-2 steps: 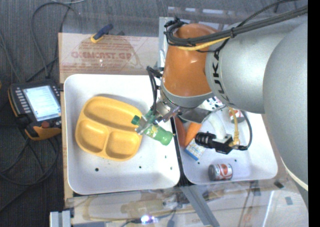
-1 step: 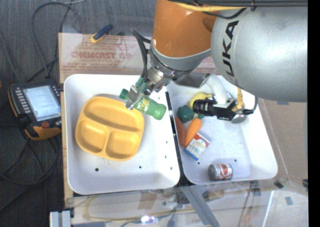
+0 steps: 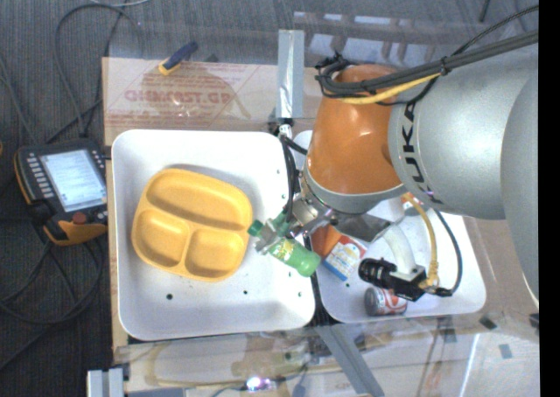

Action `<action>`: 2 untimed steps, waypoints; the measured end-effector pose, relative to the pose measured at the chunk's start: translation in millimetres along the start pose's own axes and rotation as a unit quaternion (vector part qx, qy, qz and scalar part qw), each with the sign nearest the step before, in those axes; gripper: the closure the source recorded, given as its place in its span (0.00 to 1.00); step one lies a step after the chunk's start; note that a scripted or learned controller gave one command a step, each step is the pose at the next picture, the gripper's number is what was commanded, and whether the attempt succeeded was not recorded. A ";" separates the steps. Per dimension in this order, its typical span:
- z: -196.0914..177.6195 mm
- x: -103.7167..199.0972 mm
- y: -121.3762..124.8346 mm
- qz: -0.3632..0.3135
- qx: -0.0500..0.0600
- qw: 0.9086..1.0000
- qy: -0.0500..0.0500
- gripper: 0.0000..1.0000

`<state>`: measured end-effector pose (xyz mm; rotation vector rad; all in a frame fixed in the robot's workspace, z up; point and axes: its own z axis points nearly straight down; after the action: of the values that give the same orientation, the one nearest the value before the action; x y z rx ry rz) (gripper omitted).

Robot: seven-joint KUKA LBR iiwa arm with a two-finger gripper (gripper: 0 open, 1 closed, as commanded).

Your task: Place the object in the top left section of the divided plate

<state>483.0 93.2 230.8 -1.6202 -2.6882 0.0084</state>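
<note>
A yellow divided plate (image 3: 192, 222) lies in the left bin (image 3: 149, 316), with one long section at its upper side and two smaller ones below. My gripper (image 3: 278, 231) hangs just right of the plate, over the wall between the two bins. Its fingers are shut on a green bottle (image 3: 296, 255) near the neck. The bottle's dark green cap (image 3: 256, 230) points toward the plate, and its body slants down to the right above the bin edge. The orange band of the arm hides the space behind the gripper.
The right bin (image 3: 468, 295) holds a red and white packet (image 3: 346, 259), a small can (image 3: 384, 302) and a reddish thing (image 3: 325, 237) under the wrist. A teach pendant (image 3: 61, 181) lies left of the bench. A small yellow and blue tool (image 3: 178, 56) rests on the board behind the bins.
</note>
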 end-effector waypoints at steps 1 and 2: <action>7.9 -3.7 45.6 -0.037 -0.001 0.999 -0.001 1.00; 48.3 -27.6 69.0 -0.031 -0.001 1.000 -0.001 1.00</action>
<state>556.7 100.9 182.1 -1.5362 -2.7393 0.0077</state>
